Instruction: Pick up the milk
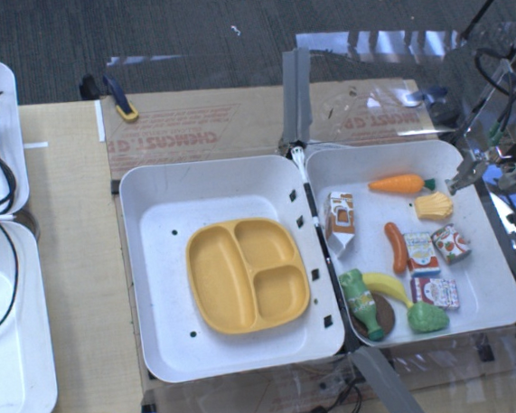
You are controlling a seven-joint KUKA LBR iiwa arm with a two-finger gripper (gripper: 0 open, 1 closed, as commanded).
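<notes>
Camera view: looks down at a slant on a desk (73, 264) bearing two white bins side by side.
Near edge, right bin (508, 299): a green broccoli (428, 317) lies by the front wall, with a green bottle (360, 302) near the front left corner and a dark brown round piece (386, 318) touching the bottle.
Just behind: a yellow banana (385, 286) curves from the bottle toward a red and white box (434, 293), which sits just above the broccoli.
Left bin (145, 257): holds a yellow divided plate (246, 275) with three compartments, lying flat near the bin's middle.
Middle of right bin: an orange sausage (396, 247) lies lengthwise, just beside a small white carton (421, 251); a red-patterned carton (451, 244) lies right of that, tilted.
Milk (341, 216): a brown and white carton close to the right bin's left wall, leaning, behind the bottle and apart from the sausage. Nothing grips it.
Further back: a pale yellow cheese wedge (433, 207) sits near the right wall, and an orange carrot (398, 184) lies crosswise behind it, green tip toward the right.
Jaws: at the right bin's right wall, beside the cheese wedge and well apart from the milk; cannot tell whether released or clenched.
Far desk: brown cardboard (196, 125) with red lettering lies behind the bins, and a blue and yellow tool (121, 101) rests at its far left corner.
</notes>
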